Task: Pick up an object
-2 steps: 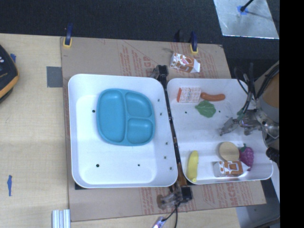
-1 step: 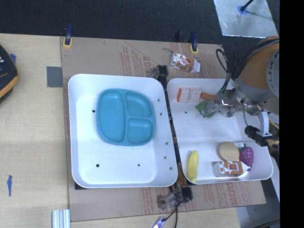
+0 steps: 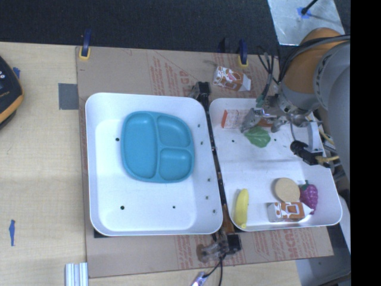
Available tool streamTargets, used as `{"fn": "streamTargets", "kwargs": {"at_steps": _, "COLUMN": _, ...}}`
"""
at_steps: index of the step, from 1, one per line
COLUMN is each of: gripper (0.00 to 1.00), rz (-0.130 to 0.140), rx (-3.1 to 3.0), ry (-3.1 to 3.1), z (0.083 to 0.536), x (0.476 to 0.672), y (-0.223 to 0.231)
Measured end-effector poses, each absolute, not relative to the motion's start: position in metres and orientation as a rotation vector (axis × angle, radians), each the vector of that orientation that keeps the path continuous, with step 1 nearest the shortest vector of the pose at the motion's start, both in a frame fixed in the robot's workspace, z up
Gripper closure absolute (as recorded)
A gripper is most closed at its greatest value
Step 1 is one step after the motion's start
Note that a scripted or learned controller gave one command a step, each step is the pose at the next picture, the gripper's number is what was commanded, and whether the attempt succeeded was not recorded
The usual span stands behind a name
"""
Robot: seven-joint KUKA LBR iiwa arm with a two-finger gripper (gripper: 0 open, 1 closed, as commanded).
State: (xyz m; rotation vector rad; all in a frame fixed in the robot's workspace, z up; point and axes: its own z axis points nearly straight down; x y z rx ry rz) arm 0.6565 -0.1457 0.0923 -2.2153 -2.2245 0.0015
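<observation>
pale wood bench (image 3: pixel 41 177) under a sheet of brown cardboard (image 3: pixel 149 70) carries the two white bins, and the arm (image 3: pixel 324 70) leans in from the right over the far end of the right bin (image 3: pixel 262 165). its gripper (image 3: pixel 259 119) hangs low in that far corner, right over a green leafy item (image 3: pixel 258 137) that lies on the bin floor just beneath it; from this slant i cannot tell how the tool is set or whether anything is caught in it. an orange-and-white packet (image 3: pixel 224 118) lies just beside, against the bin's left wall. judging by its look, the green item is a light, soft, floppy toy leaf, likely to fold or slide, so a pinch across its thicker middle seems safest. further out, at the near end of the same bin, sit a banana (image 3: pixel 241 207), a tan round cookie (image 3: pixel 287 189), purple grapes (image 3: pixel 309 195) and a small carton (image 3: pixel 289 212). the left bin (image 3: pixel 107 207) holds a blue divided plate (image 3: pixel 158 146). another packet (image 3: pixel 232 78) lies on the cardboard beyond the bins.
</observation>
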Motion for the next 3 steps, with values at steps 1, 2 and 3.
{"fn": "streamTargets", "kwargs": {"at_steps": 1, "gripper": 0.00, "rz": 0.001, "rx": -2.215, "ry": -2.227, "z": 0.096, "x": 0.657, "y": -0.146}}
{"fn": "streamTargets", "kwargs": {"at_steps": 2, "gripper": 0.00, "rz": 0.001, "rx": -2.216, "ry": -2.226, "z": 0.113, "x": 0.657, "y": -0.132}}
{"fn": "streamTargets", "kwargs": {"at_steps": 3, "gripper": 0.00, "rz": 0.004, "rx": -2.217, "ry": -2.221, "z": 0.092, "x": 0.649, "y": -0.164}}
